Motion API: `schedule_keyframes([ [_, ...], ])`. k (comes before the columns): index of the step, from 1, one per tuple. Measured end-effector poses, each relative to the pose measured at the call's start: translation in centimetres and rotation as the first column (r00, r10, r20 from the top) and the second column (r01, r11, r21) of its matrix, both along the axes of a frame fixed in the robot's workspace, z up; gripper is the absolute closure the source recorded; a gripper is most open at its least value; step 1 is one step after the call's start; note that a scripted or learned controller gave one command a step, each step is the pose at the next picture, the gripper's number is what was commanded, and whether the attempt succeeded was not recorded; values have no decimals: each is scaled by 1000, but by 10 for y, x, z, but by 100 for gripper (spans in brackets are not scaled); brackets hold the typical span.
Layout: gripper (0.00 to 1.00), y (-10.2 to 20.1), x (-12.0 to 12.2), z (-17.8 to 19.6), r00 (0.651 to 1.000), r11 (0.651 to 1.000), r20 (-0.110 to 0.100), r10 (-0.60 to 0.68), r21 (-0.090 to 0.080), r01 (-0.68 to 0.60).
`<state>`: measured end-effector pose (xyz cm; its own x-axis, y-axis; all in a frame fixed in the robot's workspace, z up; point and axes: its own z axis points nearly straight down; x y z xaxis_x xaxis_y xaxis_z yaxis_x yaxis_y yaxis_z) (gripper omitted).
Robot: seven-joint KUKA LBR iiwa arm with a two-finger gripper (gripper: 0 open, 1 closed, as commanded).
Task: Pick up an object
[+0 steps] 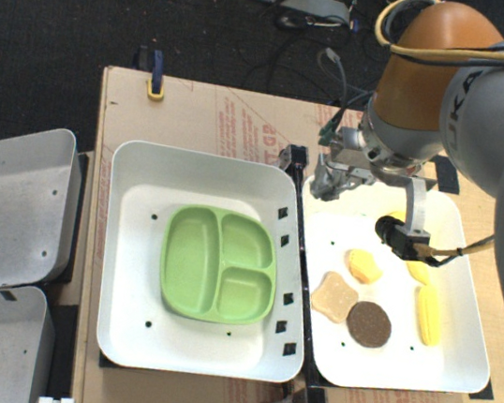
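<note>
1. Two white bins sit side by side; the right bin (467, 368) is the landmark and holds the pickable food.
2. Green divided plate (220, 265) lies left of it, likely a drop spot.
3. Gripper (345, 184) hovers over its far left corner, nothing visibly between its fingers.
4. Corn cob (429, 314), toast slice (334, 297), brown cookie (369, 324) and yellow chunk (363, 266) lie inside it, apart from the gripper, none lifted.

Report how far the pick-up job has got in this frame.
Done: nothing looks lifted. The toast slice, brown disc, corn cob and small yellow piece all lie on the right bin floor. In hand: the gripper hangs over that bin's far left corner. Left: descend, grasp one piece, raise it.
</note>
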<state>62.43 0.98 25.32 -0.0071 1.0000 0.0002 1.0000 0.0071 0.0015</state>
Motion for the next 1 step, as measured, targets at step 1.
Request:
schedule_keyframes([
  [1,100,60,1,-17,1000,1000,-3,1,1,-1],
])
